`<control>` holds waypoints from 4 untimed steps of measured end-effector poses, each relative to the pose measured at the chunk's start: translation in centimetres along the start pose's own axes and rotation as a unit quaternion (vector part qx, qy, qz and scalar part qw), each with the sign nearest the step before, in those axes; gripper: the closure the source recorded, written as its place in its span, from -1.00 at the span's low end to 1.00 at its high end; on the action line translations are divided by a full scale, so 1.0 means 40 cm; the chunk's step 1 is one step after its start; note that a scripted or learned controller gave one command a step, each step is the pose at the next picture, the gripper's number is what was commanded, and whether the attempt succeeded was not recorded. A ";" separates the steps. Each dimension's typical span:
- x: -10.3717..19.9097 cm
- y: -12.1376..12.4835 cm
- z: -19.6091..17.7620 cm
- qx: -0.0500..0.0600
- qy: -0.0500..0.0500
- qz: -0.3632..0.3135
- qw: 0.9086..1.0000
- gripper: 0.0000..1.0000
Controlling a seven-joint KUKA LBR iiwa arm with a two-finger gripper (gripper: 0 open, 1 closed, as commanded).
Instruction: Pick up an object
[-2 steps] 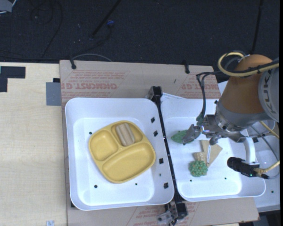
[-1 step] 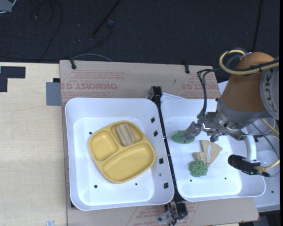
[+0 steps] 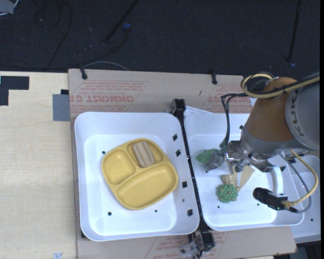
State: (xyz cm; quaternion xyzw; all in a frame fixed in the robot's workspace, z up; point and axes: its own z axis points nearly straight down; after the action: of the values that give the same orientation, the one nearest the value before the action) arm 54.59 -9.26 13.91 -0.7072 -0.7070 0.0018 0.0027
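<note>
The grey arm [image 3: 291, 117] is reaching in from the right of the frame, orange band showing, its gripper [image 3: 218, 161] hanging low at centre-right.

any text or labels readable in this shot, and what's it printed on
Red print on the cardboard sheet above the left bin: it appears reversed or upside down and cannot be read with any certainty.
More red print on the cardboard by the right bin and along the bottom edge: too blurred and cut off to read.
Yellow tray, bins: no text seen.
</note>
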 end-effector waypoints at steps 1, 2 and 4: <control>0.002 -0.002 0.133 0.000 0.000 0.000 1.000 -1.00; -0.002 -0.002 0.103 0.000 0.000 0.003 1.000 1.00; -0.032 0.001 -0.154 -0.004 -0.001 0.000 1.000 1.00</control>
State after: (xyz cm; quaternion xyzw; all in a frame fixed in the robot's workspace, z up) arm 54.67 -10.53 20.06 -0.7075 -0.7067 -0.0005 -0.0008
